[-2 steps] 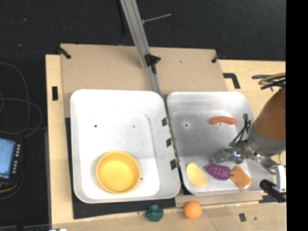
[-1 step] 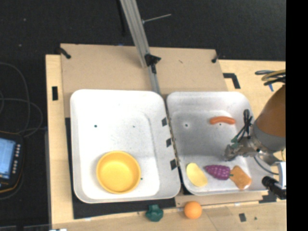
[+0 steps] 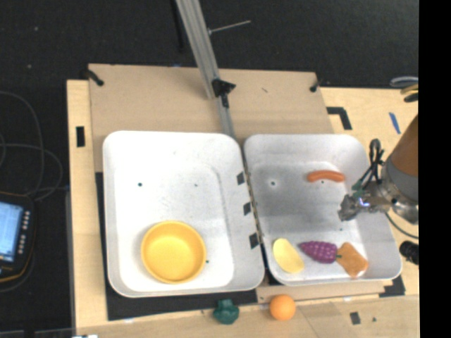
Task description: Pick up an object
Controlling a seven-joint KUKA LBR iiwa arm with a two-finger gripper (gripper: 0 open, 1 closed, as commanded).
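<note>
Nothing is picked up yet. The gripper (image 3: 350,208) hovers at the right edge of the right bin (image 3: 296,153); I cannot tell its state. The orange sausage (image 3: 325,177), purple grapes (image 3: 318,251) and yellow piece (image 3: 287,255) lie loose nearby.

Glossy white plastic bins (image 3: 176,160), matt yellow plastic bowl (image 3: 173,251), bare wooden bench (image 3: 282,108)

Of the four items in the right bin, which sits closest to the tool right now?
The orange sausage, lying apart near the bin's middle, just left of the tool. The yellow piece, purple grapes and orange chunk line the near edge, farther down.
</note>
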